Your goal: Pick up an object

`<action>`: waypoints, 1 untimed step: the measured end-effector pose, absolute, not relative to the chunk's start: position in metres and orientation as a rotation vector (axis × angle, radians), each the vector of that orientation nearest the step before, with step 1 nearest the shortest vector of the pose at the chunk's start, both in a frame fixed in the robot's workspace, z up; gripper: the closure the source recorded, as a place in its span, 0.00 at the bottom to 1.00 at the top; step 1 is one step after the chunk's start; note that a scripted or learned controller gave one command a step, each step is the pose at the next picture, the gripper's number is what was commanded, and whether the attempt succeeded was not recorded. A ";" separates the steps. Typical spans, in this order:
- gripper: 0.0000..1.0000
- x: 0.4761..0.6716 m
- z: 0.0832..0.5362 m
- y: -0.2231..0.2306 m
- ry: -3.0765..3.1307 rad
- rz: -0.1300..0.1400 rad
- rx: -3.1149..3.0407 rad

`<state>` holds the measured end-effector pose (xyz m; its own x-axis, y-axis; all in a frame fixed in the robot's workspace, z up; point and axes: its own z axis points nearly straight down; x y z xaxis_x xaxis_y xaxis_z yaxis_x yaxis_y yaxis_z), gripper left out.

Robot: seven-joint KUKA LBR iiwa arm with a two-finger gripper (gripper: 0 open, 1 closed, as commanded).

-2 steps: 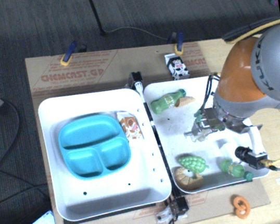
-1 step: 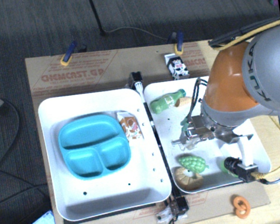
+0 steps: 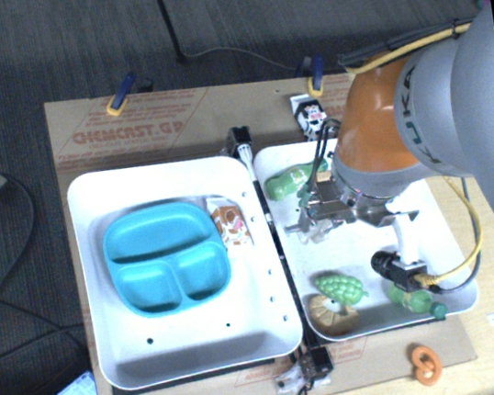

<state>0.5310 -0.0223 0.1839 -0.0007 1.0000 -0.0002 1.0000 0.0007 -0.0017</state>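
My gripper [image 3: 321,215] hangs low over the upper left part of the right bin [image 3: 435,209], with the grey and orange arm above it covering much of the bin's back. A pale green rounded object [image 3: 284,182] lies just above and left of the gripper, near the bin's back left corner. A green bumpy object [image 3: 340,288] lies toward the front, touching a brown ring-shaped object [image 3: 329,313] at the front left corner. A green bottle-like object [image 3: 414,298] lies by the front right wall.
The left bin [image 3: 114,352] holds a blue divided tray [image 3: 163,256] with a small brown and white packet [image 3: 230,225] beside its right edge. An orange ring [image 3: 426,363] lies on the bench in front of the right bin. Blue clamps sit on the bench's back edge.
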 end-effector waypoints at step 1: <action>1.00 0.491 0.184 0.047 -2.221 0.003 -2.218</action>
<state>0.4906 0.0467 0.1839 -0.0014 1.0000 0.0003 1.0000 0.0014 -0.0030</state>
